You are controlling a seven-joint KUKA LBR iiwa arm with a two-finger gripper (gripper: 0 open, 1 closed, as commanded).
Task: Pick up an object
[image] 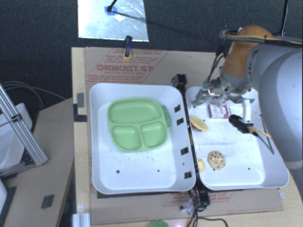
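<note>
Over the right bin's (241,174) 12 o'clock end, the gripper (218,98) hangs by a red packet (218,111); how far it is open cannot be told. Best descend squarely, avoiding the chip (199,124) at the packet's 8 o'clock.

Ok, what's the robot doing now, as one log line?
hand: far end of right bin, just above red-and-white packet | cookie: right bin, near end | green plate: left bin

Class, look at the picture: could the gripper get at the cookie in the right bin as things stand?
Probably yes. The cookie lies flat and alone on the floor of the right bin, with nothing over it, and the gripper hangs above that same bin's far end.
</note>
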